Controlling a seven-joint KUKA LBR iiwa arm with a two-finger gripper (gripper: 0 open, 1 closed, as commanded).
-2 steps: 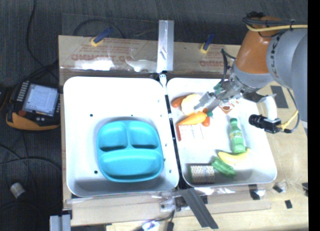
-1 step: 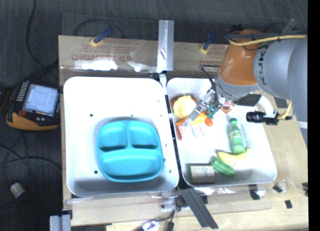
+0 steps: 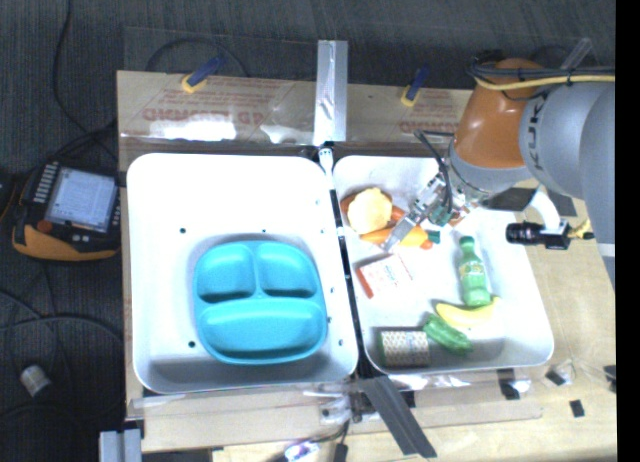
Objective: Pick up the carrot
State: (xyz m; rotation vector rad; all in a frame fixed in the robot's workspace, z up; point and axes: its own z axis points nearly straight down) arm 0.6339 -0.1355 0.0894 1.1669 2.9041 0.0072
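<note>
Gripper (image 3: 412, 227) low over carrot (image 3: 392, 233), right bin (image 3: 520, 290); jaw state: can't tell.
Carrot likely light, stiff, smooth; pinch across mid-body, clear of the orange fruit (image 3: 367, 209).

Blue tray (image 3: 262, 300) in L bin (image 3: 160, 200), banana (image 3: 462, 313), green bottle (image 3: 471, 268)

My counter (image 3: 150, 100) carries two shallow white bins side by side, the left bin (image 3: 160, 250) and the right bin (image 3: 525, 300), touching along their inner walls. Two clamps, one blue (image 3: 203, 73) and one yellow (image 3: 412, 90), grip its far edge.
</note>
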